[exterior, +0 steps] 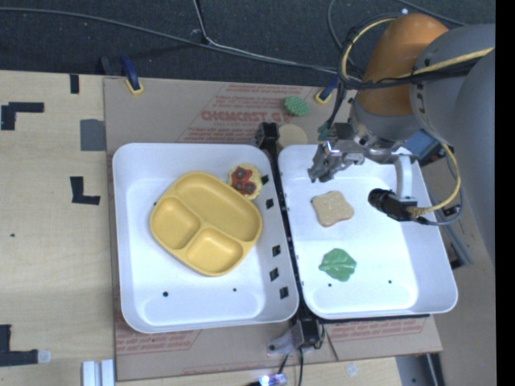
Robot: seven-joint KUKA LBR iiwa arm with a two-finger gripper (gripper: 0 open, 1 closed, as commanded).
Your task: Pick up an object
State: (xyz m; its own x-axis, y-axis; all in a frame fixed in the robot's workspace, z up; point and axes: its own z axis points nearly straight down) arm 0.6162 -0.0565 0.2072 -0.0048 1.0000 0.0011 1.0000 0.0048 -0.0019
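While the grey arm with its orange band [398, 51] reaches in from the right, its gripper [326, 167] hangs over the far left part of the right bin [402, 284], close to the divider between the two bins. Whether the jaws are apart or together cannot be told from this angle, and nothing can be seen held between them. Just nearer than the gripper, a tan, bread-shaped slice [331, 208] lies flat on the bin floor, apart from the gripper. Nearer still in the same bin lies a green leaf-shaped piece [338, 264], well clear of the slice. In the left bin [145, 296] a yellow divided plate [206, 223] with three compartments sits at a slant near the middle. Touching or just beside its far right edge is a small round piece with red and dark spots [244, 179]. On the brown cardboard sheet [225, 115] beyond the bins, a small green dotted object [296, 104] rests a little left of the arm. Black cables [201, 34] run across the dark surface at the far side.
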